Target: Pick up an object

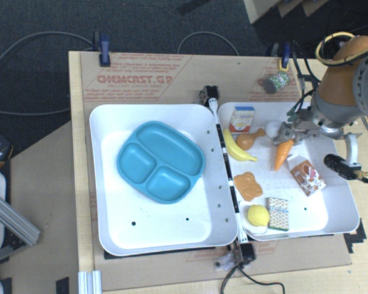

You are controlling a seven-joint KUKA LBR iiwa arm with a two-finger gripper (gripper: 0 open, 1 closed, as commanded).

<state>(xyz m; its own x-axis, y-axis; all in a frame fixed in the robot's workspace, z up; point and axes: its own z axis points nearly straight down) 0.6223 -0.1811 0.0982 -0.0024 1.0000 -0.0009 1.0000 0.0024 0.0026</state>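
The right bin [331, 216] holds several small items. An orange carrot [282, 155] lies tilted near its middle. My gripper [289, 133] hangs at the carrot's upper end, touching or just over it, with the arm reaching in from the right. A yellow banana [238, 150] lies along the left wall, beside an orange pear-shaped piece [249, 139], a white carton [242, 118] and a small white ball [272, 129]. Nearer the front are a red-and-white packet [308, 176], an orange lump [248, 185], a lemon [257, 215] and a small patterned box [278, 213].
The left bin [110, 225] holds a blue divided plate [161, 162]. A small grey-green cylinder [276, 82] lies on the cardboard behind the right bin. Clamps and cables sit along the bench's back edge.
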